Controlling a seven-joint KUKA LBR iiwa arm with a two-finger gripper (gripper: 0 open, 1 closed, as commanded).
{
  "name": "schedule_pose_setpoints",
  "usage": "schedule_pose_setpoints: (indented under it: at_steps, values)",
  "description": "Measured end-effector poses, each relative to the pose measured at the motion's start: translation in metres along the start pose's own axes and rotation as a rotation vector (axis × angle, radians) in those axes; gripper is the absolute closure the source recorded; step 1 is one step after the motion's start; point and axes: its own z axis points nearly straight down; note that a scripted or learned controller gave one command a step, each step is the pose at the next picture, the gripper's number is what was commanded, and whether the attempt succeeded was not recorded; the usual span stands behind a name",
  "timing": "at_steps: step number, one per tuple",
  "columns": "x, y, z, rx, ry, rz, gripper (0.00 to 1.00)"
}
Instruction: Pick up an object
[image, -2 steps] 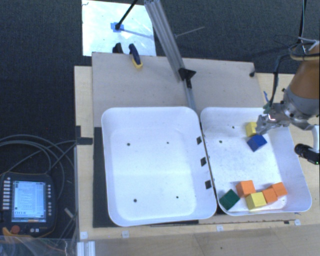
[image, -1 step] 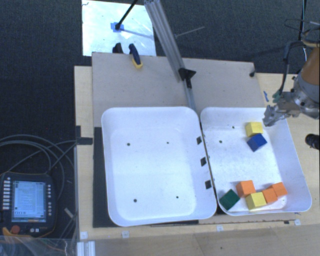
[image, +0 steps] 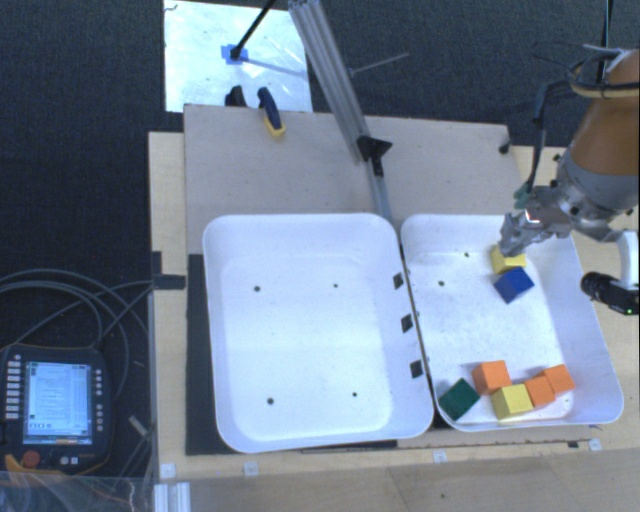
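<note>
My gripper (image: 516, 240) hangs low over the far part of the right bin (image: 590, 340), right at the far edge of a yellow block (image: 507, 261). A blue block (image: 513, 285) lies touching that yellow block on its near side. At the bin's near edge sit a green block (image: 459, 398), an orange block (image: 490, 376), a second yellow block (image: 511, 401) and two more orange blocks (image: 540, 389) (image: 558, 378). The arm's orange band (image: 605, 140) shows above the wrist.
The left bin (image: 225, 300) stands beside the right one, with black clips (image: 408, 323) along the shared rim. A slanted metal rod (image: 340, 85) crosses the back of the bench. A teach pendant (image: 50, 405) and cables lie at the far left.
</note>
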Motion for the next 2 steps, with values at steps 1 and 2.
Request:
schedule_pose_setpoints:
  at_steps: [1,2]
  values:
    - [0.055,-0.003,0.008,0.002,0.0,-0.001,1.0]
    - [0.107,0.006,-0.003,-0.001,0.001,-0.002,1.0]
